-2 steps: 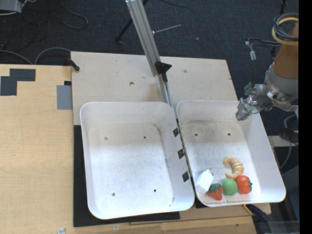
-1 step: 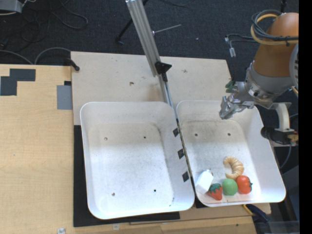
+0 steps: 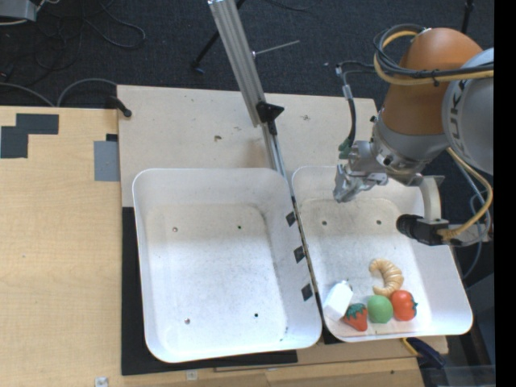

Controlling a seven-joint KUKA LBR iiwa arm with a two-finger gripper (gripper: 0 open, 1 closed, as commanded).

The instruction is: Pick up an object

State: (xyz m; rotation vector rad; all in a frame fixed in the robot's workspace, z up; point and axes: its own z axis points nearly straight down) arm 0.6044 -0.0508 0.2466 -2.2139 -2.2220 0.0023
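My gripper (image 3: 347, 190) hangs over the far part of the right bin (image 3: 355, 216), well away from the objects. At the bin's near end lie a tan croissant (image 3: 387, 276), a green round fruit (image 3: 379, 309), a red tomato (image 3: 402, 305), a small red strawberry (image 3: 355, 317) and a white block (image 3: 338, 299) leaning at the bin's left wall. Nothing is visible between the fingers, and their spacing is too small to read.
The left bin (image 3: 210, 256) lies beside the right one, with a divider edge (image 3: 297, 240) between them. A slanted aluminium rail (image 3: 242, 63) rises behind the bins. The arm's orange band (image 3: 431, 55) and cables sit at the right.
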